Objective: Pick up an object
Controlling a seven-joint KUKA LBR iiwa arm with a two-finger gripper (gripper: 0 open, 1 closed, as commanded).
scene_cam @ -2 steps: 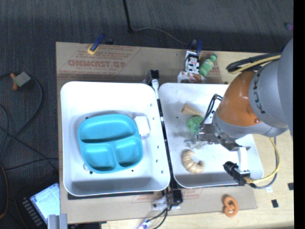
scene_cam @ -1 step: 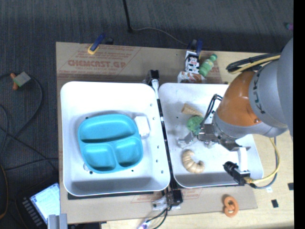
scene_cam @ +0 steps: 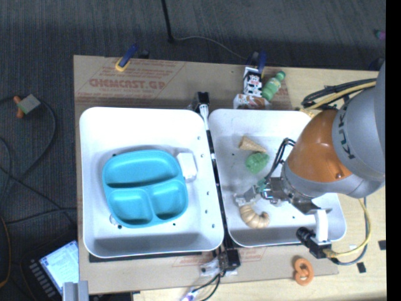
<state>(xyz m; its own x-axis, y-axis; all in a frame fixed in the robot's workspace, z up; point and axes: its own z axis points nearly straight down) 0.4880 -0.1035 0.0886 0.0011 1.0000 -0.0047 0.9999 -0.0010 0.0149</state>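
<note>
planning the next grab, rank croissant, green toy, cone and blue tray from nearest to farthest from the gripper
From the gripper:
1. Croissant, just below it in the right bin.
2. Green toy, just above; close to the croissant's rank.
3. Cone, higher up.
4. Blue tray, left bin.

We see a blue clamp [scene_cam: 127, 56] above the left bin [scene_cam: 91, 168], a green bottle [scene_cam: 272, 86] right of it, an orange ring [scene_cam: 303, 270] below-right.

Grey arm [scene_cam: 366, 137] reaching from right, orange wrist band, pincer [scene_cam: 266, 190] pointing left
</note>
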